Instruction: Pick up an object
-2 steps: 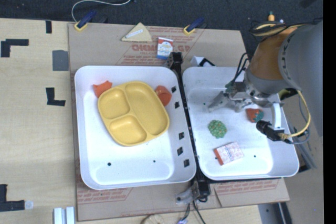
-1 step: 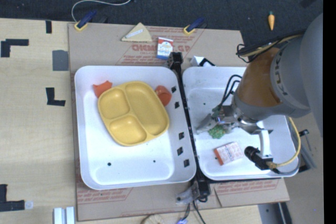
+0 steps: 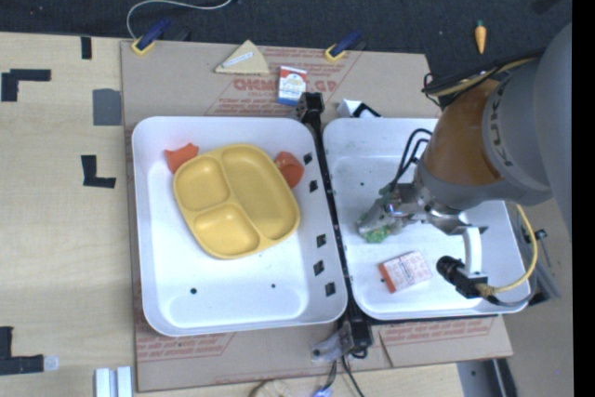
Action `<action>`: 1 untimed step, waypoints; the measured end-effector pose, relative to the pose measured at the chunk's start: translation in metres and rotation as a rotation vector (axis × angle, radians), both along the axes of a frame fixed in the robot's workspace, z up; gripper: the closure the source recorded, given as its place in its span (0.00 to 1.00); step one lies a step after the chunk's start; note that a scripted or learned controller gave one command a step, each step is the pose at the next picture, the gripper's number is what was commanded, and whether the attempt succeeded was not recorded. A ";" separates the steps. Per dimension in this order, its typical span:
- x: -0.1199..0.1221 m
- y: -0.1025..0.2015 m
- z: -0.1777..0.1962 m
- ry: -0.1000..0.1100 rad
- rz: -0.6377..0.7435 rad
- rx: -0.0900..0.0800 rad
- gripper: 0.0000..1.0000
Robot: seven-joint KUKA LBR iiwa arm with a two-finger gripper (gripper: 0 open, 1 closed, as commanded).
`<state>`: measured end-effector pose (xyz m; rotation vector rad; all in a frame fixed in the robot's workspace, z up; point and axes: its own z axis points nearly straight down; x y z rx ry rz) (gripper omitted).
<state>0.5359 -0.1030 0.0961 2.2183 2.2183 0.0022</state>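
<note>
A yellow divided plate (image 3: 237, 199) fills the left bin (image 3: 153, 293), hiding orange pieces (image 3: 181, 155), so it offers little; in the right bin (image 3: 349, 144) the gripper (image 3: 379, 220) sits low on a green object (image 3: 375, 233), grip unclear; a small packet (image 3: 404, 271) lies just beside.

Partly hidden under the yellow tray (image 3: 237, 198): two orange pieces (image 3: 181, 156). Too blurred to name: green thing (image 3: 375, 233) by the hand (image 3: 383, 217).

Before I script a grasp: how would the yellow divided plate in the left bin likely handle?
The yellow plate looks like rigid plastic, so probably stiff and light. Its low rim offers little to pinch. It rests on orange pieces, so it may rock.
</note>
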 end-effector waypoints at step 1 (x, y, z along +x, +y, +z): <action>-0.011 0.023 0.088 0.004 0.001 0.003 1.00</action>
